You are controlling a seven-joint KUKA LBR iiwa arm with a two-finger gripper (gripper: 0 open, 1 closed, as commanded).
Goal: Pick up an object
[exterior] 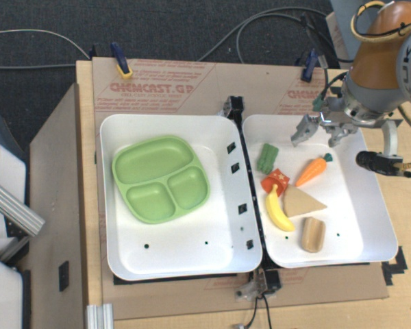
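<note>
The right bin (370,242) holds several toy foods: an orange carrot (312,171), a green piece (267,158), a red piece (276,181), a yellow banana (279,212), a tan wedge (302,202) and a brown bread roll (313,234). My gripper (320,133) hangs over the bin's far edge, above and behind the carrot. Its two grey fingers (303,129) are spread apart with nothing between them.
The left bin (123,252) contains a green divided plate (160,178). A black divider (241,177) runs between the bins. Clamps (120,60) and cables lie along the bench's far edge. A black fitting (380,162) juts in at the right bin's right rim.
</note>
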